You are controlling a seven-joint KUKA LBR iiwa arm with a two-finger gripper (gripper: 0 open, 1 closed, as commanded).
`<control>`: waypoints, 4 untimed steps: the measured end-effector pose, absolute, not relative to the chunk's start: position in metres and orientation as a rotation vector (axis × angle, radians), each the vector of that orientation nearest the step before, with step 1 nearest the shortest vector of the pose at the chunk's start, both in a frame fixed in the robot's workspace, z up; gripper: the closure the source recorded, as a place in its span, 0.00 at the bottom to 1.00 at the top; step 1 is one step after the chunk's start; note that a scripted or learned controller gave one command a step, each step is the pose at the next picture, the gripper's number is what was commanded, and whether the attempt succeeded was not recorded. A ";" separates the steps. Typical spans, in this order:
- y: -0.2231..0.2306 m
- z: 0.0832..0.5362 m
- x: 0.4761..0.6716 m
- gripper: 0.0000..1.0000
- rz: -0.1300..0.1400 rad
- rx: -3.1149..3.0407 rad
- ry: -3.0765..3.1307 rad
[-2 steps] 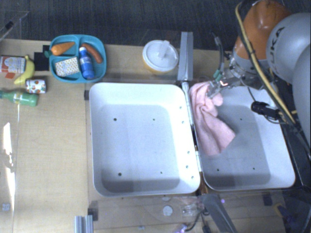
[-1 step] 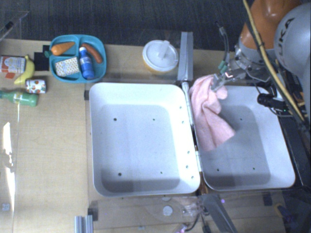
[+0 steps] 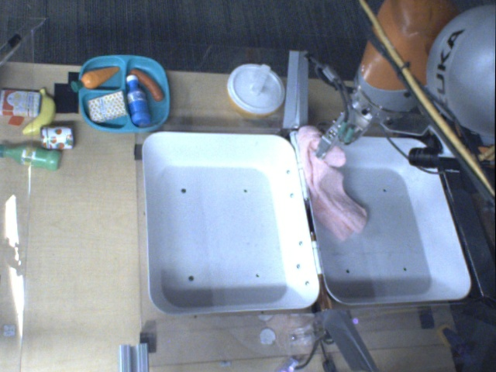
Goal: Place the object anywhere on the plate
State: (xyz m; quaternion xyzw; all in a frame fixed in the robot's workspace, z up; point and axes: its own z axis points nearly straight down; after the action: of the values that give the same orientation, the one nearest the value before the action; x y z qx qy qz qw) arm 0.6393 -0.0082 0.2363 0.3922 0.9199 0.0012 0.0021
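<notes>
Although the task speaks of a plate, what you have in reach is a pink cloth lying in the right bin, bunched against that bin's left wall and trailing down toward its middle. The gripper sits at the cloth's upper end, right on the raised fold — whether the jaws are parted or closed on the fabric, you cannot tell from this slant. That upper corner looks lifted, which suggests a pinch, but treat it as a guess. The left bin has nothing pink in it. Beyond the bins you can see a blue divided plate holding toy food, likely the target, and a white-lidded cup. For writing, you can read "KUKA" on the arm — the small cans' labels are too small to make out.
</notes>
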 end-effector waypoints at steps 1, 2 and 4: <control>0.034 0.244 0.615 1.00 0.004 0.630 3.073; 0.083 0.247 0.587 1.00 0.003 0.007 3.138; 0.176 0.226 0.544 1.00 0.004 0.000 3.139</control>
State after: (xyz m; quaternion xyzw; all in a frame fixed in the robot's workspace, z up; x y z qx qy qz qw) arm 0.5438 0.1765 0.2265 0.0000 1.0000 0.0011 0.0013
